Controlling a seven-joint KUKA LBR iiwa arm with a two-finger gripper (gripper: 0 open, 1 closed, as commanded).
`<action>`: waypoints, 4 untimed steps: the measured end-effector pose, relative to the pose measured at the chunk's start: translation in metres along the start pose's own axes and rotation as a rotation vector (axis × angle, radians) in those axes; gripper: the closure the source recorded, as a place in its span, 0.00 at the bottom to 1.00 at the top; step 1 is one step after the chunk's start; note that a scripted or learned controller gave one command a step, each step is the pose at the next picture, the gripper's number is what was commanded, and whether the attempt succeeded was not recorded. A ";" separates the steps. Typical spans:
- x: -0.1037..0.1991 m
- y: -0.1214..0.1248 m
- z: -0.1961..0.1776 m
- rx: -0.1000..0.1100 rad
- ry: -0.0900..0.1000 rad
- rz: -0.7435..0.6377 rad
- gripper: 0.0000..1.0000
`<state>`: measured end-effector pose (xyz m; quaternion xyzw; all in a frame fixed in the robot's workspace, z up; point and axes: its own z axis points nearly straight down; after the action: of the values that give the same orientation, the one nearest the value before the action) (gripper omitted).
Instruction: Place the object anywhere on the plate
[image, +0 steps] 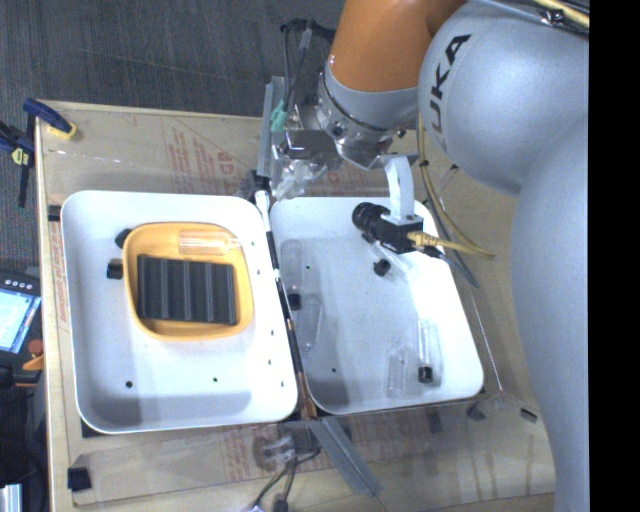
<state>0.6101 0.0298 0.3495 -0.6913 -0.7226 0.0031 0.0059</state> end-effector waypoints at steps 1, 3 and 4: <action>0.002 0.000 -0.009 0.003 0.001 -0.010 1.00; 0.006 0.001 -0.028 0.008 0.004 -0.027 1.00; 0.008 0.001 -0.037 0.010 0.005 -0.036 1.00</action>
<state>0.6112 0.0381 0.3863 -0.6781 -0.7349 0.0047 0.0113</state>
